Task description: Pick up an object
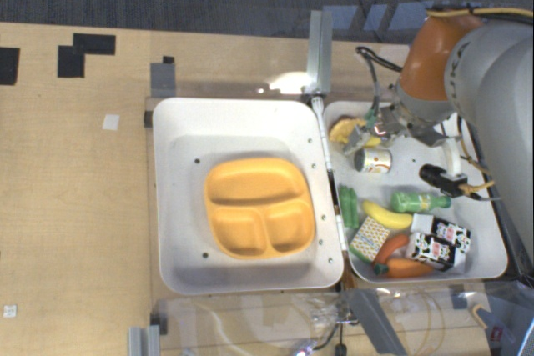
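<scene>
a: where is the gripper (373, 127) sitting?
b: it is reaching into the right bin (492, 256), at the far left corner, just above a small can (373, 159); whether its jaws are apart cannot be told.
a: and the left bin (171, 213)?
b: it is bearing 1 yellow 3-compartment tray (257, 206).

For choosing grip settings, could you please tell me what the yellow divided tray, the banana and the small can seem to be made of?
Divided tray: likely moulded plastic, matte, one even yellow, soft rounded walls.
Banana: probably a plastic toy, smooth with a slight sheen, though real fruit cannot be excluded.
Small can: seemingly metal with a printed label; too small to be sure.
</scene>
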Tool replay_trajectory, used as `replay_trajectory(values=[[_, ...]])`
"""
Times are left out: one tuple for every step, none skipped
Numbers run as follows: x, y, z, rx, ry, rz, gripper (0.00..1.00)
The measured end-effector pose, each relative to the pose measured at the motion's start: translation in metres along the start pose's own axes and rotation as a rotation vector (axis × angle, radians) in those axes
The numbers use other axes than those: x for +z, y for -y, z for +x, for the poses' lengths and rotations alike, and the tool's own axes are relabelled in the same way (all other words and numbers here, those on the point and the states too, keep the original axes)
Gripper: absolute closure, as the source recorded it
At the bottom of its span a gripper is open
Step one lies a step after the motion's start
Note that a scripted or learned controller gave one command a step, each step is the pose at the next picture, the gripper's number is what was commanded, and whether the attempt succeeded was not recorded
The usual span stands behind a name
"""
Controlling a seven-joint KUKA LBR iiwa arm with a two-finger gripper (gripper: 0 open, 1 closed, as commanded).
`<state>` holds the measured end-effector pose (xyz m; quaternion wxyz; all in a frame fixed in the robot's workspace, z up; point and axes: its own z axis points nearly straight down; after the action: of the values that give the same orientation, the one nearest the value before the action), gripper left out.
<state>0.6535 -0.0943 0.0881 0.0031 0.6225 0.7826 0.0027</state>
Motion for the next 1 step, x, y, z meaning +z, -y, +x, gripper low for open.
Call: replay_trajectory(values=[[-0.0119, -0.0009, 0.0005, -0.004, 0.001, -0.001, 1.00]])
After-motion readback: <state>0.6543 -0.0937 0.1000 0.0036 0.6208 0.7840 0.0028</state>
